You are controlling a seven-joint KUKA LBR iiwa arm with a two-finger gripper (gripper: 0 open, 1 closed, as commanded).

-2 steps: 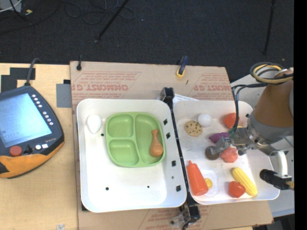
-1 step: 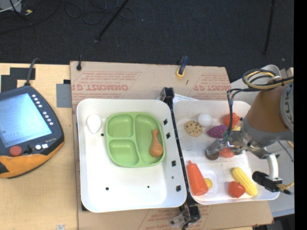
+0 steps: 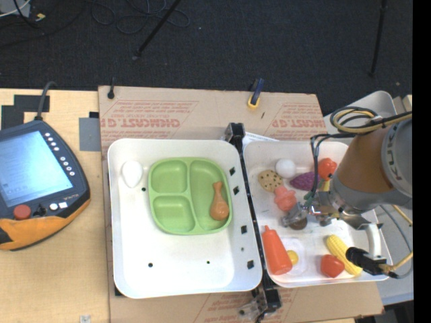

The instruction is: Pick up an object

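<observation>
My gripper (image 3: 301, 212) reaches in from the right and hangs low over the middle of the right bin (image 3: 306, 278). Directly beneath its tip lies a small dark brown object (image 3: 296, 222), with a pink toy (image 3: 283, 198) just to its left. Around them lie a speckled cookie (image 3: 270, 179), a white ball (image 3: 285, 167), purple grapes (image 3: 304, 180) and an orange-red piece (image 3: 327, 167). Nearer the front are an orange bottle (image 3: 276, 249), a yellow corn cob (image 3: 341, 250) and a red tomato (image 3: 330, 266).
The left bin (image 3: 175, 268) holds a green divided plate (image 3: 176, 210) with a brown drumstick (image 3: 219, 202) in its right compartment, and a white egg (image 3: 132, 173) beside it. A black divider (image 3: 244, 200) runs between the bins. A tablet pendant (image 3: 37, 180) lies at far left.
</observation>
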